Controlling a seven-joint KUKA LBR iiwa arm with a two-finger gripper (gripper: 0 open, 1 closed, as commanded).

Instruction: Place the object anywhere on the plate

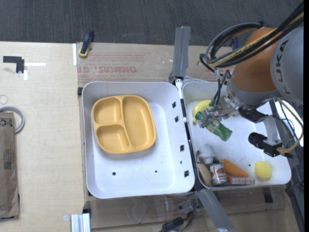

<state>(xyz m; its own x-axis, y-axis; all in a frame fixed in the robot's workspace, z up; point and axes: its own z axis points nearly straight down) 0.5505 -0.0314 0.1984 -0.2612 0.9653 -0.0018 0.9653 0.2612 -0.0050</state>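
The left bin (96, 178) carries the yellow divided plate (124, 124) near its upper-left corner. In the right bin (285, 178), by the left wall, the gripper (208, 118) pinches a green bottle (220, 130), tilted.

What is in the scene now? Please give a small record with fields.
plate: yellow three-compartment plate in the left bin, nothing on it
gripper: over the right bin, near its left wall
near gripper: green bottle and yellow object, grasp unclear
right bin, front: can, orange carrot-like item, yellow ball
task state: no object on the plate yet
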